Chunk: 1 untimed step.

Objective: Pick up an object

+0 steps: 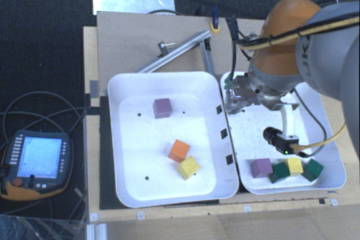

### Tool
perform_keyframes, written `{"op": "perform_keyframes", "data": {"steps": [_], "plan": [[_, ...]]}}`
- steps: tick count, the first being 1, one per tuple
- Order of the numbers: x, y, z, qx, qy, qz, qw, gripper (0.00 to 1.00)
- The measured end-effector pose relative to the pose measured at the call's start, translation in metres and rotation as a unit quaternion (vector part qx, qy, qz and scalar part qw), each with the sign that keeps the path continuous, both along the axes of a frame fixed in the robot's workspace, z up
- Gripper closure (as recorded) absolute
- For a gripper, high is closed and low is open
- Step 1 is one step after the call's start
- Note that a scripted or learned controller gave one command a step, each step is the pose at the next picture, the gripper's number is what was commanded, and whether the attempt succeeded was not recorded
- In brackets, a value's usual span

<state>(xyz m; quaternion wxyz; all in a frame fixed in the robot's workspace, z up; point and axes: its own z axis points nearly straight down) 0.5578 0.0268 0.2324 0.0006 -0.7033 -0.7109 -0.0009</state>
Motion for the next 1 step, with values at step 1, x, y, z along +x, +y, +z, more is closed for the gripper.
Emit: {"op": "perform_keyframes", "data": {"steps": [1], "plan": [[-0.0047, 0.0540, -0.0109, 0.0000, 0.000, 0.000, 1.0000, 1.00]]}}
